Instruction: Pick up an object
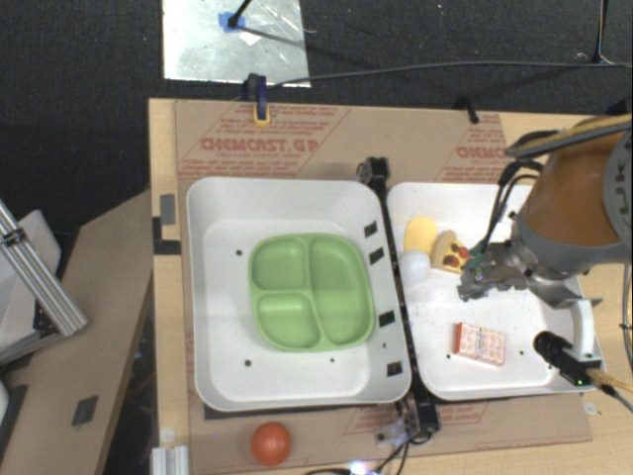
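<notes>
Orange ball (271, 442) sits out front on the cardboard, below the left bin (213, 216) with the green divided plate (312, 291).

Over in the right bin (435, 379), a small red-and-white packet (480, 343) lies flat, long axis roughly left-right, slightly tilted. A yellow toy (421, 234) and a white ball (413, 264) sit near the divider. Arm's bent in from the right, gripper (482, 277) low just above the packet; can't tell how open it is.

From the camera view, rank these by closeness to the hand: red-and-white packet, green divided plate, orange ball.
Measured from the hand in the right bin:
1. Red-and-white packet, just below it in the same bin.
2. Green divided plate, in the left bin.
3. Orange ball, outside the bins on the bench's front edge.
</notes>
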Available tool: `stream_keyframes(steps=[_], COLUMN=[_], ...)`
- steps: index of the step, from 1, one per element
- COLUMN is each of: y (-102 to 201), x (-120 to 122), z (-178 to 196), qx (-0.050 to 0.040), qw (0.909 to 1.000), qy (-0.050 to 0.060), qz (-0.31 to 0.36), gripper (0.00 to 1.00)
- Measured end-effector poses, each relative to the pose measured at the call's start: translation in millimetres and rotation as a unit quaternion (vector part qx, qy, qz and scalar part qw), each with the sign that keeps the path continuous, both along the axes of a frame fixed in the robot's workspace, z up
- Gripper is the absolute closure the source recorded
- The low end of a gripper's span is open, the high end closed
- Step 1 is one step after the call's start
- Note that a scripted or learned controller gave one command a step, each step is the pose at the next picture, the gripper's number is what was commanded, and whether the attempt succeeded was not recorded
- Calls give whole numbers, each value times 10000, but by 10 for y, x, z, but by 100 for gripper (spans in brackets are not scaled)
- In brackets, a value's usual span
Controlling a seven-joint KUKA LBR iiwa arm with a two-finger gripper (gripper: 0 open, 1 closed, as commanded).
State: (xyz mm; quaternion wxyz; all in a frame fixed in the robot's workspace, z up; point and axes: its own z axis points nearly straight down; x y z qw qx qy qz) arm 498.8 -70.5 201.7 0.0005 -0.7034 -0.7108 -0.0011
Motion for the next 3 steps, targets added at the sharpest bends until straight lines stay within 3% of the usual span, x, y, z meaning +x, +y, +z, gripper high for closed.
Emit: stream_keyframes(steps=[3], y=[1529], x=[8], z=[312], qx=[3], qw=[10000], qy=[-4], qz=[3], gripper=[100])
